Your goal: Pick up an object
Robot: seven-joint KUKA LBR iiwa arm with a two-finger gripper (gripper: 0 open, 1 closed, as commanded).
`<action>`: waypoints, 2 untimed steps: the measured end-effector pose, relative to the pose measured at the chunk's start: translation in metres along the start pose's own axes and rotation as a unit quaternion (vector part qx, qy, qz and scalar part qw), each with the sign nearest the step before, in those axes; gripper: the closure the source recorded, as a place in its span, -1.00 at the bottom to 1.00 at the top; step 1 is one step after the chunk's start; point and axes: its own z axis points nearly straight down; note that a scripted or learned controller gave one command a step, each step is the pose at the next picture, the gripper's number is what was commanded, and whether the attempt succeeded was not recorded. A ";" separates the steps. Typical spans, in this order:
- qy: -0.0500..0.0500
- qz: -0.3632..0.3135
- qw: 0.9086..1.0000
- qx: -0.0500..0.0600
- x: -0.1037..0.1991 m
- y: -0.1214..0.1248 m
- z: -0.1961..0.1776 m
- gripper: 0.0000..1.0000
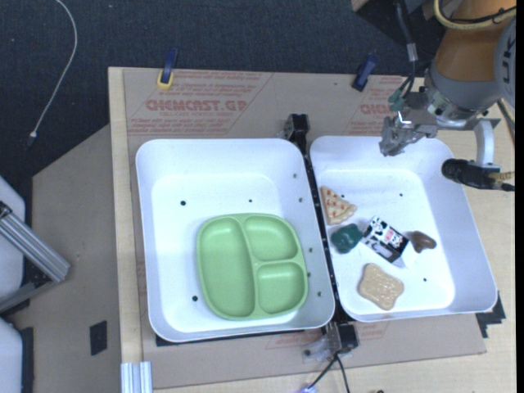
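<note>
A brown board covers the bench (pixel 131 219) on dark carpet, printed faintly with "CHEMCAST" in red. The claw (pixel 395 143) hangs over the far rim of the right bin (pixel 467 244); whether it is apart or together cannot be told. Below it lie a pizza slice toy (pixel 335 205), a teal lump (pixel 346 237), a black-and-white packet (pixel 386 238) with unreadable print, a brown piece (pixel 422 240) and toast (pixel 381 286). Down-left, a green divided plate (pixel 250 265) sits in the left bin (pixel 164 219).

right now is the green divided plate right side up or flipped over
Right side up: the green divided plate lies flat in the left bin, its three hollow compartments and raised dividers facing the camera.
</note>
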 end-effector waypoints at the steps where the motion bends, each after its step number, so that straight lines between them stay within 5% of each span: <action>1: 0.000 0.000 1.000 0.001 0.044 -0.035 0.009 1.00; 2: 0.000 0.000 1.000 0.001 0.093 -0.060 0.017 1.00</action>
